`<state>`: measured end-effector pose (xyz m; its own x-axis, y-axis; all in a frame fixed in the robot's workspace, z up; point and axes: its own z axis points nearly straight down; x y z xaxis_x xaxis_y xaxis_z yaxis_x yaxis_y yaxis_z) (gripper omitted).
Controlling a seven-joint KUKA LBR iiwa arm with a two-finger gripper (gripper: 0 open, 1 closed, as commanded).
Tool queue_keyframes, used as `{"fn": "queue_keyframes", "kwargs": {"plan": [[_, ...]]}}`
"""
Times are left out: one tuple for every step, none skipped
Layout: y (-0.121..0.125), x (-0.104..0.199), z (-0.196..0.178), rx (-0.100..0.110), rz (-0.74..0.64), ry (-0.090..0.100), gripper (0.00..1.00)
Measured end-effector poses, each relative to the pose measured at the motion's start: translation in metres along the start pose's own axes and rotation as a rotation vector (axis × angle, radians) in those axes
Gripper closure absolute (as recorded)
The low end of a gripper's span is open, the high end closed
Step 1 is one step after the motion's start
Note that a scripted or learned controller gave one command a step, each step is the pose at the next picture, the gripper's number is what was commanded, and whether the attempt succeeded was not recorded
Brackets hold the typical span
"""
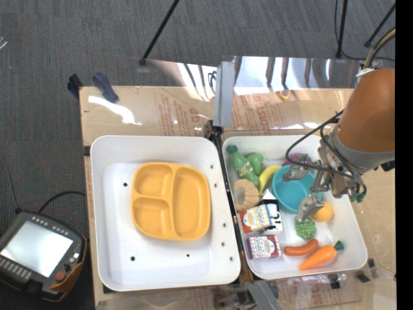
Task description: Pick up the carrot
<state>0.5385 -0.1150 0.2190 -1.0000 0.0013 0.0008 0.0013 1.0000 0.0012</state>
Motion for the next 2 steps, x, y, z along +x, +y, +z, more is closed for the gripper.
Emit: {"fn": "queue_keyframes", "kwargs": {"plan": [[-0.050, 0.053, 0.093, -0.002, 0.067, 0.008, 0.00], [-0.051, 0.009, 0.133, -0.001, -0.051, 0.001, 0.00]]}}
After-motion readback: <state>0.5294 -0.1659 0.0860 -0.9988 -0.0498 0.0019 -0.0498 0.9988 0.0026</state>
